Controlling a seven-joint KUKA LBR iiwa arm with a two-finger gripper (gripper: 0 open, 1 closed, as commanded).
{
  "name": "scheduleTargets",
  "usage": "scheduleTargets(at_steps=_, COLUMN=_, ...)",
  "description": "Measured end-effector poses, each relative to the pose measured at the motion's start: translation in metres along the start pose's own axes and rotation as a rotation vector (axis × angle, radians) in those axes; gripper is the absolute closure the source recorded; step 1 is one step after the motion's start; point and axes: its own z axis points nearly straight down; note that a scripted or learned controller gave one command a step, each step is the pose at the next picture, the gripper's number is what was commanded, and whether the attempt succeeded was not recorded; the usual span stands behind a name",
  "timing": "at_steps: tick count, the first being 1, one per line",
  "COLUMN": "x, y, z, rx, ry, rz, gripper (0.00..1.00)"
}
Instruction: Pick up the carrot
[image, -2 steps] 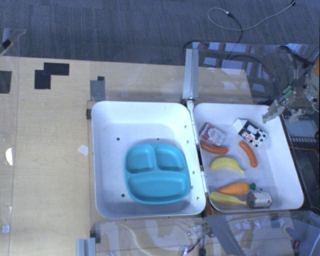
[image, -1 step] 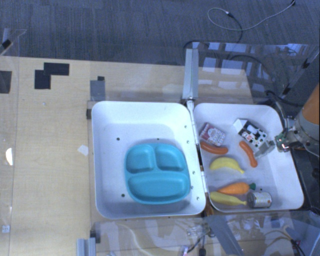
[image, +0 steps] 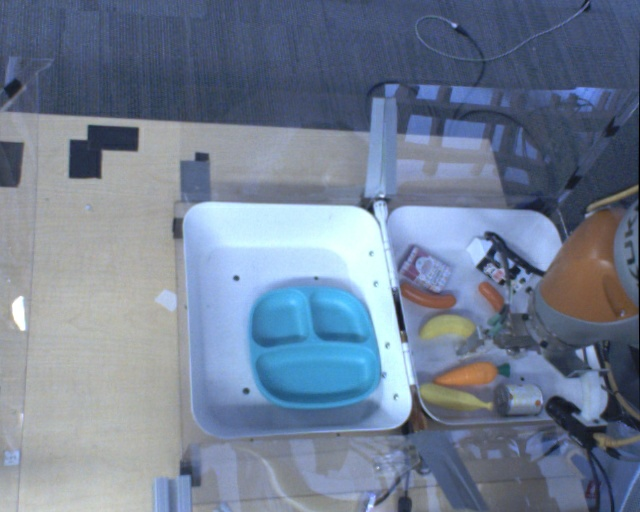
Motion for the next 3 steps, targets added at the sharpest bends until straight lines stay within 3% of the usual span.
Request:
scheduleTargets(at_steps=1, x=0.000, y=0.004, z=-0.012, rx=-0.009, ry=-0.001, rz=-0.002, gripper=1.00)
scheduleTargets(at_steps=2, x=0.061, y=0.059, z=-0.096, rx=0.006, ry=0.002, rz=-0.082, gripper=1.00)
scheduleTargets(at_steps=3, x=0.061, y=0.059, z=-0.096, rx=0.006, ry=0.002, rz=-0.082, gripper=0.00)
